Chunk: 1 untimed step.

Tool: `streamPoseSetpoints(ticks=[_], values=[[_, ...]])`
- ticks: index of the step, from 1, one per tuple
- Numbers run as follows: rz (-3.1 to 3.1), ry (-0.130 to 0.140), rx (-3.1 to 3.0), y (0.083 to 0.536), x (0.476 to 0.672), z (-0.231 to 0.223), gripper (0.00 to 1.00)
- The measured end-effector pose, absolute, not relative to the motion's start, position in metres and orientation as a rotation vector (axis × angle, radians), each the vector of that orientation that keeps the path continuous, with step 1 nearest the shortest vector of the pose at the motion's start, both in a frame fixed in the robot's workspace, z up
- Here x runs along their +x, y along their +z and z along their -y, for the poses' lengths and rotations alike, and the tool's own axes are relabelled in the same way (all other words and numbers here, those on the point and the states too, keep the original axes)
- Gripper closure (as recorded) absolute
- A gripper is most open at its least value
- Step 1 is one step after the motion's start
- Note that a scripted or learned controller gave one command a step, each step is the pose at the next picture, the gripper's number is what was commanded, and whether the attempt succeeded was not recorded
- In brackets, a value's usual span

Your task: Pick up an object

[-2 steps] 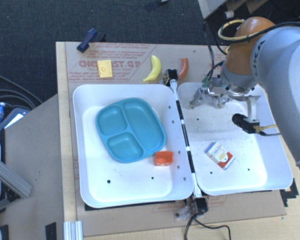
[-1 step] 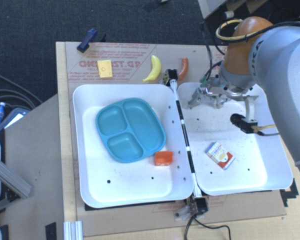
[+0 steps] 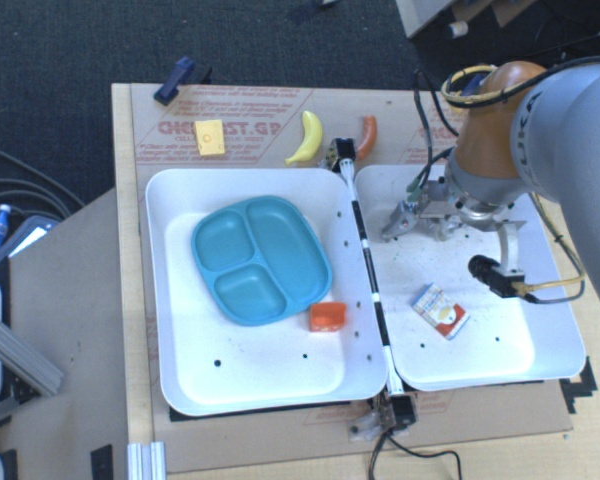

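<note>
We cannot read the print on the small box [image 3: 439,311] (too small), the arm [image 3: 570,118] runs off the right edge, and a yellow card [image 3: 209,139] covers some tabletop [image 3: 130,298] lettering.

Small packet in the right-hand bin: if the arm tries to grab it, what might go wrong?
1. The gripper hangs over the far left corner of the right bin, apart from the small packet, so it may well close on nothing.
2. The packet lies flat on the bin floor; it could slide away instead of lifting.
3. The gripper is near the bin's left rim and might bump it.
</note>
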<state>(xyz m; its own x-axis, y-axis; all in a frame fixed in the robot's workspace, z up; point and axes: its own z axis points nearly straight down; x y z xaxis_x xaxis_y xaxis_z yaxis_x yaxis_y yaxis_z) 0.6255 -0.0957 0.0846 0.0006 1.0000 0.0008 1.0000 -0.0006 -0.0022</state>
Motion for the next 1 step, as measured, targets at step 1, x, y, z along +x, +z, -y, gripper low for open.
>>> streamPoseSetpoints(ticks=[1], values=[[2.223,-0.002,-2.222,0.0851,0.6647,0.0935,0.0]])
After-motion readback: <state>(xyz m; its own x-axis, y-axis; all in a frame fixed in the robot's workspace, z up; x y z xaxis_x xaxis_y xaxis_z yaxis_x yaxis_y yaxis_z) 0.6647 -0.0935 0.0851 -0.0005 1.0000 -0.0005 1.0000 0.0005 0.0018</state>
